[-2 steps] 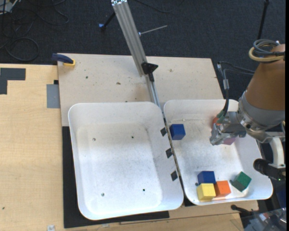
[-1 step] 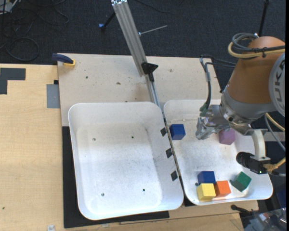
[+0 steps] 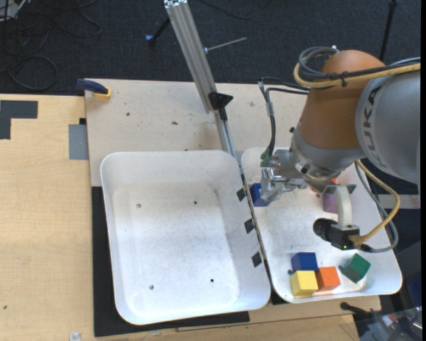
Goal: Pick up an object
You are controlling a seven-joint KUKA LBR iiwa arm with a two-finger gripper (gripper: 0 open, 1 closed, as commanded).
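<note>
- Currently the arm reaches in from the right, with the gripper low over the right bin, near that bin's upper left corner.
- Finger state: cannot tell (the wrist hides most of the tool from above).
- Small blue thing sits just at the gripper's tip, against the bin's left wall; cannot tell whether it is gripped or merely beside the tool.
- Blocks cluster in the right bin's lower part: blue block, yellow block, orange block touching one another, green block just to their right (tilted).
- Pale purple piece lies under the arm, partly hidden.
- Left bin sits beside the right bin.
</note>
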